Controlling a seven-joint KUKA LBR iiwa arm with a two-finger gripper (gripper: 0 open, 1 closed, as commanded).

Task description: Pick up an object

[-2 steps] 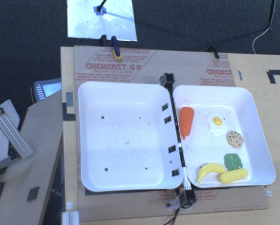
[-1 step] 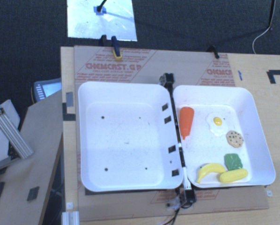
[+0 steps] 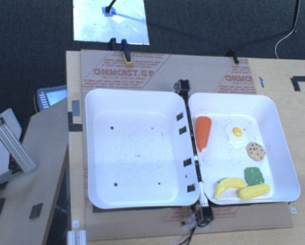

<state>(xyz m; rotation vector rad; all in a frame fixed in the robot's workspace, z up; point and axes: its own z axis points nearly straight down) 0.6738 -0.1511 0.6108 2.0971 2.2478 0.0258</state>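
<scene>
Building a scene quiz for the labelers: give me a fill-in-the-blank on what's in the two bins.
1. The orange toy carrot lies in the ____ white bin.
2. The flat white fried egg has a ____ yolk.
3. The round tan cookie lies just below the ____.
4. The curved yellow banana lies left of the ____ leafy toy.

Missing words: right; yellow; egg; green

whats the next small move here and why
Probably bring the arm in over the right bin and descend on the carrot. It lies apart from the fried egg and cookie, whereas the banana, green piece and yellow piece crowd together in the near corner.
</scene>
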